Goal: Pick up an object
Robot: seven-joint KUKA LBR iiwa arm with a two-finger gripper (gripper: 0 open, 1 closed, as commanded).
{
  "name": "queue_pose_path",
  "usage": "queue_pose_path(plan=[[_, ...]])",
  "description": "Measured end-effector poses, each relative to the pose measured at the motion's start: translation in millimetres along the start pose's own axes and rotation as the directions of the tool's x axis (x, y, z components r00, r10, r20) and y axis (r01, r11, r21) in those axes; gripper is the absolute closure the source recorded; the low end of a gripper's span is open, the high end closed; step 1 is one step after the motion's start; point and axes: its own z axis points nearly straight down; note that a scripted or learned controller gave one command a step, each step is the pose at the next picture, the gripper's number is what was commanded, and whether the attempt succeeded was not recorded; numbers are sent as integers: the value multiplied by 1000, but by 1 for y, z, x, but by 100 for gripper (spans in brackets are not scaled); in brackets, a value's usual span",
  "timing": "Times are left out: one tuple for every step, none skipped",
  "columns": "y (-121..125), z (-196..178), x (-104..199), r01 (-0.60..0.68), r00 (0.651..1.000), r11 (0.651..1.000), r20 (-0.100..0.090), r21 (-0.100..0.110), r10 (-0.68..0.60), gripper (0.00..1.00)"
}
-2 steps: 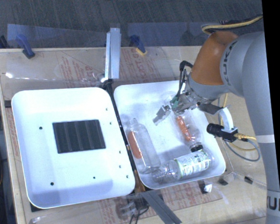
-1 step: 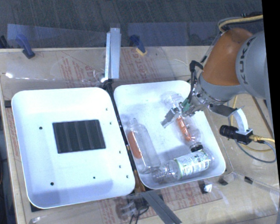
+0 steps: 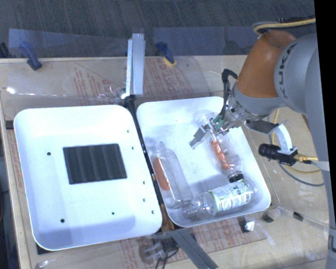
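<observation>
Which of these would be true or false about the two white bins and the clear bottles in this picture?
1. The bottles lie in the right bin. True.
2. The left bin has a dark rectangle at its middle. True.
3. The arm reaches into the left bin. False: it is over the right bin.
4. All bottles stand upright. False: the bottle with the dark cap and the others lie on their sides.

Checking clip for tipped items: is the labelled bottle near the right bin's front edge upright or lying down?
Lying down: the labelled bottle rests on its side along the right bin's front wall.
</observation>
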Motion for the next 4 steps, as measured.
queue_pose_path(plan=[[1,-10,0,1,1000,1000,1,0,-1,100],[2,-20,0,3,1000,1000,2,1,-3,100],[2,-20,0,3,1000,1000,2,1,-3,0],[-4,8,3,16,1000,1000,-2,2,-16,0]])
